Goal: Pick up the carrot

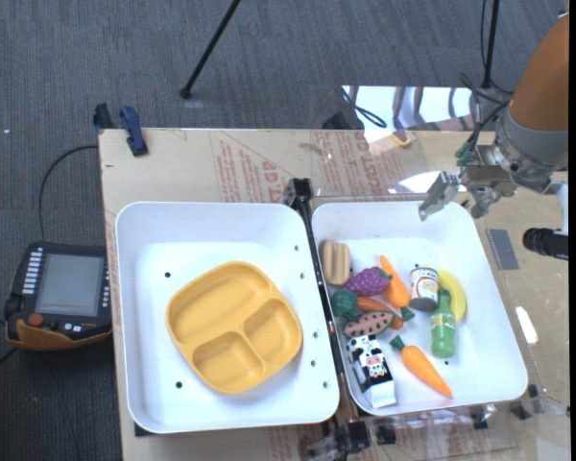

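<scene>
Two carrots in right bin (480, 257) — carrot (425, 369) near front, clear of clutter. Gripper (458, 196) above rear rim, fingers spread, nothing held. Approach step — next: descend over carrot, align.

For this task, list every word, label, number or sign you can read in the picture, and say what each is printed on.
Red lettering on the cardboard sheet under the bins: upside down and too blurred to read.
Label on the small can: too small to read.
Cow-patterned milk carton: no legible words.
Green bottle: label unreadable.
Handheld controller screen: blank glare.
</scene>
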Action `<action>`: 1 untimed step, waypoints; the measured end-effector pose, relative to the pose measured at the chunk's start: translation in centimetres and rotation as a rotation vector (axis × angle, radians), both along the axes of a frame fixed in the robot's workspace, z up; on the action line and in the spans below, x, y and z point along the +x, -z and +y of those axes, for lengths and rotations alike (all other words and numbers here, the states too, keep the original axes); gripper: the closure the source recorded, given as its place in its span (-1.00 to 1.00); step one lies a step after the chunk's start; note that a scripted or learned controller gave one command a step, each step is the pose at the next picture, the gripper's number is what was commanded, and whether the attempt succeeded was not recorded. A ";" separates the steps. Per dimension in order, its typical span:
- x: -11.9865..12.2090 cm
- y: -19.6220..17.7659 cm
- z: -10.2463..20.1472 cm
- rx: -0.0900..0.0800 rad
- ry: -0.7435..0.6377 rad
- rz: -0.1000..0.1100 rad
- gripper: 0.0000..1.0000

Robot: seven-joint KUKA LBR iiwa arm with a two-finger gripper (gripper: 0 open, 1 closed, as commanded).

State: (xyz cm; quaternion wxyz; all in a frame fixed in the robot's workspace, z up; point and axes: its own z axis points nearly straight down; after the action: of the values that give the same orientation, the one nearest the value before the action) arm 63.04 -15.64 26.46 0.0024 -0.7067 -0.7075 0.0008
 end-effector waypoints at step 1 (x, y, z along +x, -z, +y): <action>0.8 15.5 2.6 0.003 0.093 0.021 -1.00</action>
State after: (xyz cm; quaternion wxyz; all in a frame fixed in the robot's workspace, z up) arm 63.82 -13.05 10.99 0.0111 -0.7389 -0.6737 0.0069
